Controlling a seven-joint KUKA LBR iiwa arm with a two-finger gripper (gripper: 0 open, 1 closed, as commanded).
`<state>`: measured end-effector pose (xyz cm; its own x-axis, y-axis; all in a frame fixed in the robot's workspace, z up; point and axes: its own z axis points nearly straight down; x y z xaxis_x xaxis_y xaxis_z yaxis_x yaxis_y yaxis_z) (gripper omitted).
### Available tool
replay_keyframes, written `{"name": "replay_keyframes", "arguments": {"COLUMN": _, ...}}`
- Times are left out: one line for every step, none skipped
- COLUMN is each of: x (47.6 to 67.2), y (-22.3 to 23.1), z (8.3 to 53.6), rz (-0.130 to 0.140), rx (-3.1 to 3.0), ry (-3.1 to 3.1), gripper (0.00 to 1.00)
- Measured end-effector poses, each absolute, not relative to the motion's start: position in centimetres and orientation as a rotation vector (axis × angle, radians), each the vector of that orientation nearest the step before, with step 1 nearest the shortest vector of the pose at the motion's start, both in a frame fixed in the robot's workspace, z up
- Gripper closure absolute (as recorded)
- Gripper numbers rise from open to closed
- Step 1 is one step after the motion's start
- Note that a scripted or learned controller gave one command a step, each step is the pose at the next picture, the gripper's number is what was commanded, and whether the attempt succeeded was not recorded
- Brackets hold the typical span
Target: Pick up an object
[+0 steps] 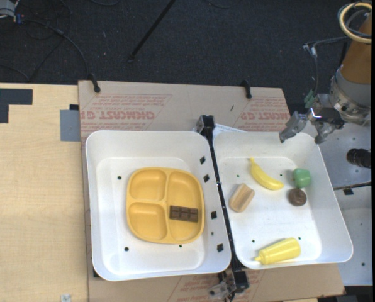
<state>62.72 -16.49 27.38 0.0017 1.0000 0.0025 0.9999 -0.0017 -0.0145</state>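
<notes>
The banana [265, 175], yellow and curved, is seen lying in the right bin [329, 194], well below the spread, unladen gripper [307, 131].

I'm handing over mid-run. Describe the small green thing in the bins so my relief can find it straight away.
Look in the right bin, the one nearer the arm. Along its far right side, just right of the banana, sits the green object, with a round brown object directly below it in the view. It is the one green item there; its neighbours are yellow, tan or brown.

Bright, even light; soft shadows
</notes>
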Motion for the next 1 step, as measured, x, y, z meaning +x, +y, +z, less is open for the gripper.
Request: {"name": "replay_keyframes", "arguments": {"x": 62.92, "y": -16.45, "z": 28.1, "rz": 0.002, "rx": -2.219, "ry": -2.22, "gripper": 0.0}}
